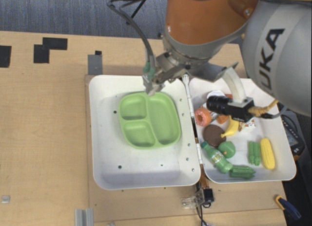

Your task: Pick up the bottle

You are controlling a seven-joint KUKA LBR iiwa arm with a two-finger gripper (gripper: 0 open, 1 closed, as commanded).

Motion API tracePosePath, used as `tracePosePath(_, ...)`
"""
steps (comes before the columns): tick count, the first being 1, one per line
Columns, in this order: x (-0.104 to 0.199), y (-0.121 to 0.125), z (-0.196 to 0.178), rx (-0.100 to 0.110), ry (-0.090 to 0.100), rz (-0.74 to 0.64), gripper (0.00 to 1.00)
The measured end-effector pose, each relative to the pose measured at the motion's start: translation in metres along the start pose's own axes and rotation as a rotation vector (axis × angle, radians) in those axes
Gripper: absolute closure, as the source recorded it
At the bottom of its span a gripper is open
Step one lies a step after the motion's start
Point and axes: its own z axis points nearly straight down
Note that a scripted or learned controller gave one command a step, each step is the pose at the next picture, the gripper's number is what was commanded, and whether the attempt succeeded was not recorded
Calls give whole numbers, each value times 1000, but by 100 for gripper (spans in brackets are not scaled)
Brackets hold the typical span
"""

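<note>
Claw (150, 84) hangs over the far rim of the left bin (105, 171), just above the tray (148, 121); cannot tell whether it is apart or together, and nothing visible in it. Right bin (287, 169) holds the clutter, with the bottle (216, 156) lying flat at its near-left, touching the wall and wedged beside a brown disc (213, 133) and a green ball (226, 148). Risk: claw is well apart from the bottle, and a descent there could catch the wall or neighbours and slip off.

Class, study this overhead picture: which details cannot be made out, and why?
- Gripper fingers: blurred and small, so open or shut is unclear.
- Green bottle: label too small to read.
- Arm: lettering cut off by the picture's right edge.
- Right bin: far wall hidden behind the arm.
</note>
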Motion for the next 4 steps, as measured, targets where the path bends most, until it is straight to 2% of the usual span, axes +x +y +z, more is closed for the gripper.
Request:
tracePosePath(1,26,-13,40,3,1,-80,100)
tracePosePath(2,-1,17,-60,1,0,64,100)
tracePosePath(3,-60,-50,6,3,0,127,100)
tracePosePath(4,-16,-37,52,3,1,-84,100)
